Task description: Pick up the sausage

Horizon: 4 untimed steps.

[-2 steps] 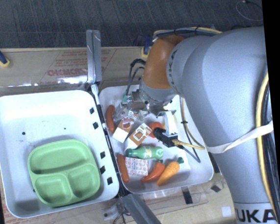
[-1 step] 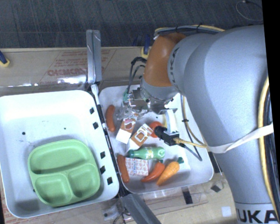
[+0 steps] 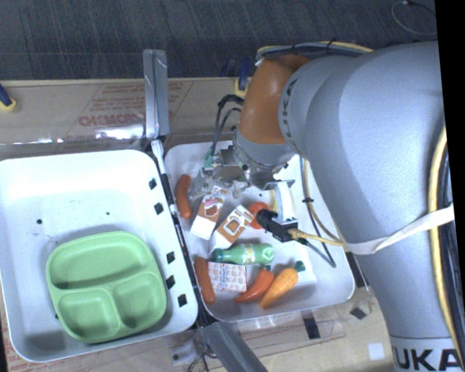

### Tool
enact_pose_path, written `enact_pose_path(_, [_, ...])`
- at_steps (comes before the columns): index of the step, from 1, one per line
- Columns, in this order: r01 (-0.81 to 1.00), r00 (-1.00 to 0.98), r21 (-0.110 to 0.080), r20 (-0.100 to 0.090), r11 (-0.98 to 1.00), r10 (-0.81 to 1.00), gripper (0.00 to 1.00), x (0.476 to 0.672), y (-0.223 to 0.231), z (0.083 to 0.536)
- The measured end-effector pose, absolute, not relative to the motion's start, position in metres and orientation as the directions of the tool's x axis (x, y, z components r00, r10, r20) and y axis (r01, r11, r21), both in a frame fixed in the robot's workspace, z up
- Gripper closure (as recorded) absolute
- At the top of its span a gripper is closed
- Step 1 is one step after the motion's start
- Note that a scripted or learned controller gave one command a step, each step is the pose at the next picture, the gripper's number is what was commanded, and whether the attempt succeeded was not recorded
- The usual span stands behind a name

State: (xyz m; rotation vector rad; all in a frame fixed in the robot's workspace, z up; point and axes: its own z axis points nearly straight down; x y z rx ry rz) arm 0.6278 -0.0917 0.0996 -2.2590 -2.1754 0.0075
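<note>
Two shallow white bins are set side by side on the bench: the left bin (image 3: pixel 9 243) holds a green divided tray (image 3: pixel 105 285), while the right bin (image 3: pixel 341 289) is crowded with toy food. The arm (image 3: pixel 358 128) is brought in from the right and hangs over the upper part of the right bin, its orange band (image 3: pixel 261 105) above the wrist. The gripper (image 3: pixel 231 173) is seen at the upper middle of that bin, pointed down among the items; whether it is released or clenched cannot be told, as its tip is masked by the wrist and the clutter.

The sausage (image 3: pixel 183 195) is taken to be the reddish-brown link lying lengthwise along the left wall of the right bin, in its upper half, just left of the gripper. A second, similar link (image 3: pixel 203 278) lies lower along the same wall, so the target is judged with some doubt. Nothing is seen lifted clear of the bin, and the task is judged not yet done.

Small cartons (image 3: pixel 234 222) are piled at the centre, a green bottle (image 3: pixel 241 255) lies across them, and a carrot (image 3: pixel 278 286) and a red pepper (image 3: pixel 257 285) rest near the front wall. Because the sausage is pressed against the wall, a grasp along its short axis is likely hindered, and a neighbouring carton could be caught instead
</note>
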Motion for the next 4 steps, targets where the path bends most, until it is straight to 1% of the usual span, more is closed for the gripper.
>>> enact_pose_path(1, [0.999, 0.036, -0.009, 0.001, -0.036, 0.999, 1.00, 0.628, -0.091, 0.108])
enact_pose_path(2, [0.982, 0.188, -0.001, 0.002, -0.188, 0.982, 1.00, 0.627, -0.093, 0.096])
enact_pose_path(3, [0.998, 0.070, -0.004, 0.004, -0.070, 0.998, 1.00, 0.611, 0.029, 0.178])
enact_pose_path(4, [0.995, -0.097, -0.008, 0.000, 0.097, 0.995, 1.00, 0.546, 0.112, 0.140])
